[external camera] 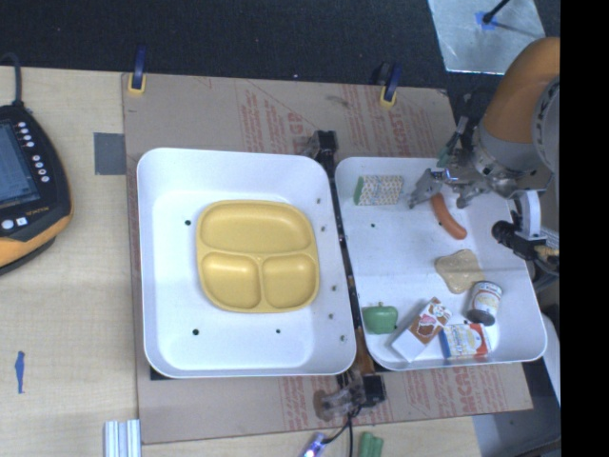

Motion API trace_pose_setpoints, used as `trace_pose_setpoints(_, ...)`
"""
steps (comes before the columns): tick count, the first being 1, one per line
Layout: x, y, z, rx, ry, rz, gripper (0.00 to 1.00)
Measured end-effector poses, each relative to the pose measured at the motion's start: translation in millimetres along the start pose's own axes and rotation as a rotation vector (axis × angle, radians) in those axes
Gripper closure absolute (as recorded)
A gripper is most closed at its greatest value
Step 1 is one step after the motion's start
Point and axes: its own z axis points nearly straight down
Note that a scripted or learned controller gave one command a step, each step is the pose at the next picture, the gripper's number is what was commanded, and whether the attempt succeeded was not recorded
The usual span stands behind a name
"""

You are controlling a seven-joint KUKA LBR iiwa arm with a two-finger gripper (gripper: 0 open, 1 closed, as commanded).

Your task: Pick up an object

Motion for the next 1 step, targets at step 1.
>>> trace_pose_setpoints(1, -0.1, 0.2, -10.4, 0.001, 0.000, -0.003, 1.00)
